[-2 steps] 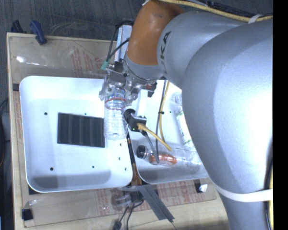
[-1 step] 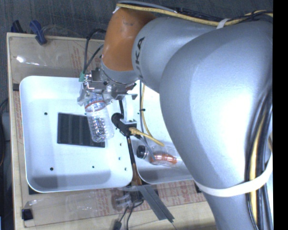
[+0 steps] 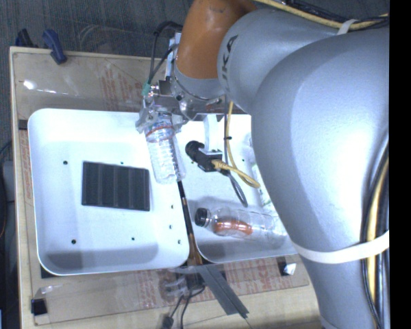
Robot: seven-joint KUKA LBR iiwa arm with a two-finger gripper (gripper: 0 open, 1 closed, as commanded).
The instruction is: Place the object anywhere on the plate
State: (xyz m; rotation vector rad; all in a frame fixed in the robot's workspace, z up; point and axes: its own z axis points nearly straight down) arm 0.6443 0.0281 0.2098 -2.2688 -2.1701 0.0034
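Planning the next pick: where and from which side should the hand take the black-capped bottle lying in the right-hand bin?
Probably across the clear body of the black-capped bottle, coming straight down from above. It lies on its side in the bin, cap toward the view's left, so its long rounded flanks offer the easiest hold.

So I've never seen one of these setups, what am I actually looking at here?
One fixed camera looks down at a slant on a bench. The big grey shape with the orange band is a robot arm reaching in from the right. Its gripper sits over the inner edge of the left bin, and a clear plastic bottle hangs from it, cap end up in the fingers. In that bin lies a dark, ribbed rectangular plate, where the bottle should go. The right bin, partly hidden by the arm, holds another clear bottle with an orange-brown label lying on its side.
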